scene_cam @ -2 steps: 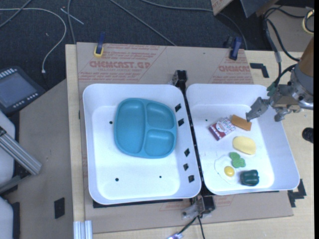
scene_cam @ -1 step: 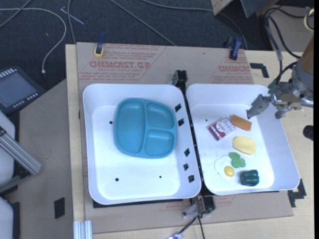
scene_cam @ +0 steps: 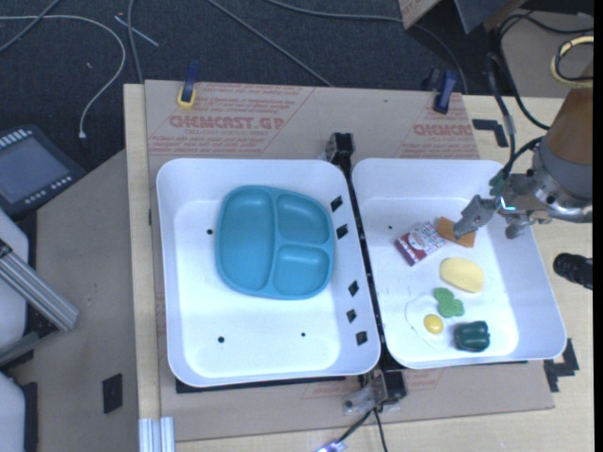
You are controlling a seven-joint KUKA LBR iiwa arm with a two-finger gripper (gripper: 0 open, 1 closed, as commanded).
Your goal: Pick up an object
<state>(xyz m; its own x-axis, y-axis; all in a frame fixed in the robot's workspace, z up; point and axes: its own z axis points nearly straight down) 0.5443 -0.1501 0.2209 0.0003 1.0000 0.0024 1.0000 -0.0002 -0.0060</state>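
Gripper (scene_cam: 468,224) over the right bin's (scene_cam: 528,347) far edge; I cannot tell its opening.
I count six items beneath it, and one blue tray (scene_cam: 275,242).

Two shallow white bins stood side by side: a left bin (scene_cam: 179,252) and a right bin (scene_cam: 537,281). The left bin held one item, a blue divided plate (scene_cam: 275,241). The right bin held six small items: one red-and-white packet (scene_cam: 418,243), one orange block (scene_cam: 454,231), one pale yellow piece (scene_cam: 462,274), one light green piece (scene_cam: 448,302), one fried-egg piece (scene_cam: 428,320), and one dark green piece (scene_cam: 471,335).
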